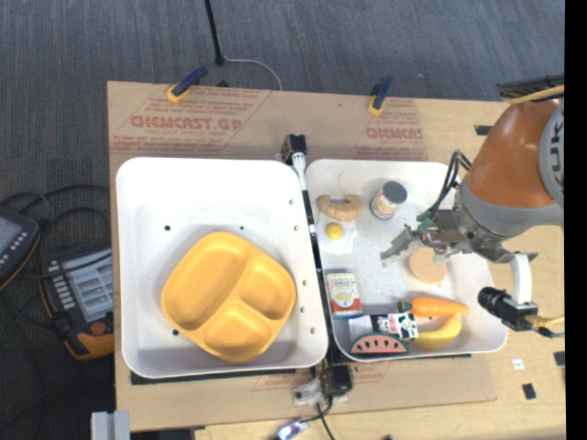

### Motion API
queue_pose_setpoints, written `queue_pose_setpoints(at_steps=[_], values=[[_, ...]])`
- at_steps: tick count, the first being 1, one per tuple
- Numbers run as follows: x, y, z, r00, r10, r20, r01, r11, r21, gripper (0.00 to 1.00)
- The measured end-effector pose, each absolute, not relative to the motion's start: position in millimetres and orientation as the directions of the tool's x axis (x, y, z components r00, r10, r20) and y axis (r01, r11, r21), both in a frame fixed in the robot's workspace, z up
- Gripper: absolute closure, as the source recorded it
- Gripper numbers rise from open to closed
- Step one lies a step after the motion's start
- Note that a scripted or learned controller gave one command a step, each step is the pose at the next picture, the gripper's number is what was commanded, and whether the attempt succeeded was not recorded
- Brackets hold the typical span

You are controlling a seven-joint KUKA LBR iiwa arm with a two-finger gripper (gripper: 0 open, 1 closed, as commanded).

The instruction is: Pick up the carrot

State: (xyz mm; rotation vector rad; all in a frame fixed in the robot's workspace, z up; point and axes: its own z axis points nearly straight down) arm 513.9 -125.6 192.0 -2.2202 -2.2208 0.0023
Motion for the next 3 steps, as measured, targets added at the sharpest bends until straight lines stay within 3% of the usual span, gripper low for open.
queue_pose_setpoints(at_steps=[1,2,3], values=[[486.2,-165.4,88.4,-0.098,0.995,-0.001,0.995,0.098,0.006,0.00],[489.5,-192.2,89.1,0.434,0.901,0.011,0.901,-0.434,0.007,0.00],[540.9,-121.5,88.7,0.584,0.812,0.003,0.812,-0.584,0.011,0.00]])
